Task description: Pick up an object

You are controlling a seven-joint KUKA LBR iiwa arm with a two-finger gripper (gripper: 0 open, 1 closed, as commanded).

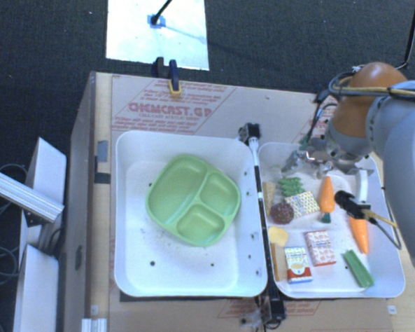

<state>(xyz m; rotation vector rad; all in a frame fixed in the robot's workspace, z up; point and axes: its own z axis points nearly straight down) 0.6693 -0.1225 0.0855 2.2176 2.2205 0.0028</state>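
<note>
My gripper [294, 162] hangs over the far part of the right bin [390, 278], nothing visibly in it. Just in front of it lies a green pea pod [289, 186]. Near that are a pale checkered card [304, 203], a dark red round piece [282, 213] and an orange carrot [326, 193]. Closer to the front lie a yellow piece [277, 235], a red box [320, 247], a red and white carton [297, 264], a second carrot [359, 235] and a green stick [357, 268].
A green divided plate [193, 198] lies in the left bin [128, 262]. A raised divider [259, 207] runs between the two bins. The arm's grey body [399, 131] covers the right bin's far right corner.
</note>
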